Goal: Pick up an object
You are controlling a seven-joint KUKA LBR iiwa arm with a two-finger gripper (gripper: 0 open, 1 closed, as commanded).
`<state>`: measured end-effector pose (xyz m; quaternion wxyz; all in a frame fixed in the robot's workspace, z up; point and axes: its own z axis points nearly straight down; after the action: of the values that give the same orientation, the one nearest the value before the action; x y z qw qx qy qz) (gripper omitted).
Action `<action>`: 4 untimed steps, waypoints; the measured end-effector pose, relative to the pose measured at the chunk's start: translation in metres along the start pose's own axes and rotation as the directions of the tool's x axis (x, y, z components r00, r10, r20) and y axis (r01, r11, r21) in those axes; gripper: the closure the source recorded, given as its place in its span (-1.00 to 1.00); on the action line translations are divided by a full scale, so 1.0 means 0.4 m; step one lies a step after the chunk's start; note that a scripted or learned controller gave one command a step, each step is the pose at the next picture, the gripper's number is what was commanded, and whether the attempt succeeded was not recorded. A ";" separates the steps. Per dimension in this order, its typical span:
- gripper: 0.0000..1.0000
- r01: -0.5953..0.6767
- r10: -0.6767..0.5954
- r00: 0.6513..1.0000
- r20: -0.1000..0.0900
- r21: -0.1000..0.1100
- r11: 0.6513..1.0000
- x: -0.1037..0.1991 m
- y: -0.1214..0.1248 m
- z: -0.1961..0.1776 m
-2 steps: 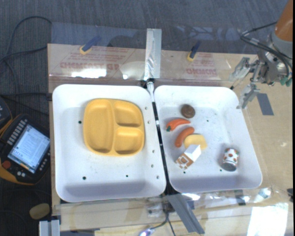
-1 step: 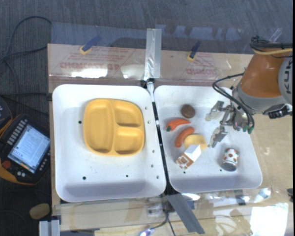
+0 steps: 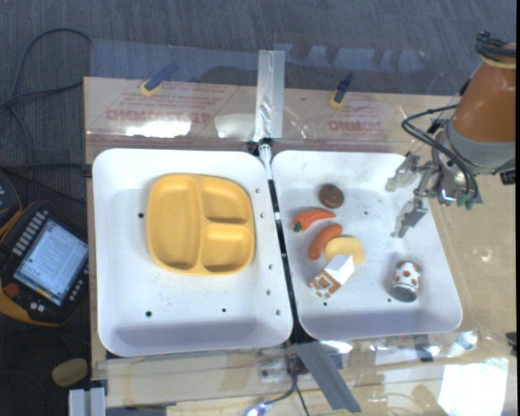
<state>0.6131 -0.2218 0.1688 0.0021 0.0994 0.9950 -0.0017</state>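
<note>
Hovering over the right bin (image 3: 433,315), the gripper (image 3: 409,199) held nothing and its two fingers stood apart, open.

The grey arm (image 3: 485,111) with the orange band reached in from the right, and the gripper hung above the upper right part of that bin, well apart from the things inside. On the bin floor lay a brown ball (image 3: 331,196), a carrot (image 3: 312,218) just below it, a sausage (image 3: 324,239), a yellow piece (image 3: 345,249) touching a small carton (image 3: 332,277), and a white cup with red dots (image 3: 405,281) lying on its side near the lower right corner. The left bin (image 3: 121,310) carried a yellow tray (image 3: 200,224) with three compartments. Both bins stood side by side on the worktop (image 3: 485,258).
</note>
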 end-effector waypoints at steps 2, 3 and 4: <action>-1.00 0.038 -0.038 0.999 -0.004 -0.002 0.999 0.317 -0.031 -0.263; -1.00 -0.454 0.454 0.891 -0.007 0.000 0.891 0.328 -0.004 0.073; -1.00 -0.630 0.630 0.777 -0.004 0.003 0.777 0.252 -0.056 0.085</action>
<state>0.5099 -0.2239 0.1346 0.0000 0.4262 0.9046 -0.0016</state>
